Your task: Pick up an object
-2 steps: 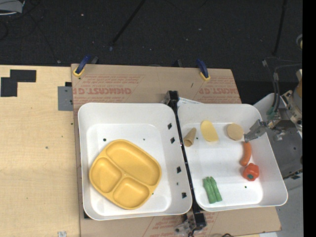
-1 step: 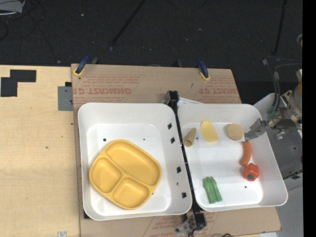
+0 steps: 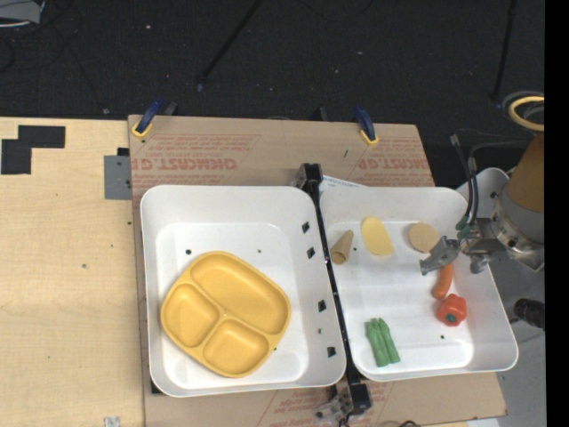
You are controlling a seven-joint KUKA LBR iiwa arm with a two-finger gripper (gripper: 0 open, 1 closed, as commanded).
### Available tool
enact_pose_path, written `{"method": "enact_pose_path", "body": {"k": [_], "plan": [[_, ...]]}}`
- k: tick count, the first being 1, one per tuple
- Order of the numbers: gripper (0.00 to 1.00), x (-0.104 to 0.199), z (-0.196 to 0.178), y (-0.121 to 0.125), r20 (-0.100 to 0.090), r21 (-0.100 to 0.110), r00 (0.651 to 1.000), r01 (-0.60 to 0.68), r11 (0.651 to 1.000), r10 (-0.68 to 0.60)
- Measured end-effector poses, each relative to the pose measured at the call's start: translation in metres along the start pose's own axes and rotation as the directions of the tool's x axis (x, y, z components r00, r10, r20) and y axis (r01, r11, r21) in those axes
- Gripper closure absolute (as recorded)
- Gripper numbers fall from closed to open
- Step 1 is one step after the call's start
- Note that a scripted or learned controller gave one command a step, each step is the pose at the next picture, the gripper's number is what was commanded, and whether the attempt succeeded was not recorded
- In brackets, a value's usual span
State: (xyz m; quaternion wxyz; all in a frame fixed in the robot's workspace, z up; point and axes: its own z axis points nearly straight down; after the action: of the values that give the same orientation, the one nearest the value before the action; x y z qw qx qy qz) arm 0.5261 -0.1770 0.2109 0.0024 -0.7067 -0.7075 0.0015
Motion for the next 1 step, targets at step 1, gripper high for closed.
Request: {"method": "enact_pose_path", "body": {"k": [1], "plan": [[0.00, 0.0033, 0.0631, -0.0017, 0.000, 0.001, 1.000, 0.000, 1.000, 0.000]]}}
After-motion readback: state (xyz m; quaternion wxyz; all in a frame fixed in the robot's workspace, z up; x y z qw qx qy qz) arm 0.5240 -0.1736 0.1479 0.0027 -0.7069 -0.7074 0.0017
